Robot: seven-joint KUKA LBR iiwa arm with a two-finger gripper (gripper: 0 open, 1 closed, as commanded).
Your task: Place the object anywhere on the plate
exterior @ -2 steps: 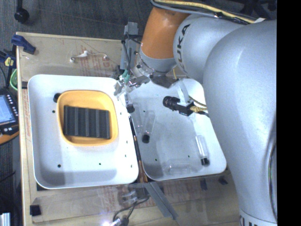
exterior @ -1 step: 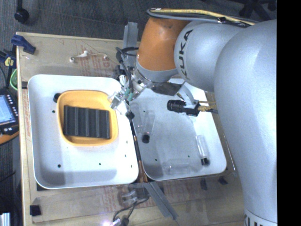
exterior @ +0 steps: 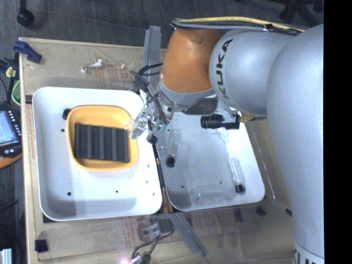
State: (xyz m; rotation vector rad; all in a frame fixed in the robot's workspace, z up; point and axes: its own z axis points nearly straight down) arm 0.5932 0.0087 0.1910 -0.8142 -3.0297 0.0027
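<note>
So you've got the yellow plate (exterior: 102,116) sitting in the left bin (exterior: 49,147), upper-middle of it, squarish with rounded corners and a raised rim. On it lies a dark grey ridged block (exterior: 103,142), flat, with three or four lengthwise grooves, covering most of the plate's lower half and reaching its bottom-right rim. The gripper (exterior: 144,123) is at the plate's right edge, near the wall between the two bins, and honestly I can't tell how it's set from this angle. Over in the right bin (exterior: 250,169) there are a couple of clear tubes with dark caps (exterior: 236,175), lying well apart from the plate.
</note>
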